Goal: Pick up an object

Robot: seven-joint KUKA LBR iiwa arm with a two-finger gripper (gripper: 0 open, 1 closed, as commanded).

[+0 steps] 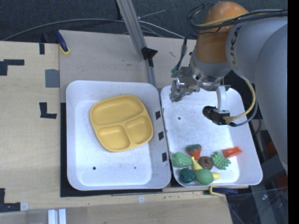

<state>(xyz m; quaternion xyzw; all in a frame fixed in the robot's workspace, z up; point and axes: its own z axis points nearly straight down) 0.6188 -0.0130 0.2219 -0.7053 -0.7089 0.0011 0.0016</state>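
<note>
On the table I see the left bin [74, 125] carrying a yellow divided plate [121, 122]. The pincer [177, 93] hangs over the far-left corner of the right bin [247, 167]; I cannot tell its state. The toy pile [201, 163] lies at that bin's near edge, well apart from the pincer. I judge the reach must travel toward the camera and slightly right.

Arm [261, 55] cut off at right edge
</note>
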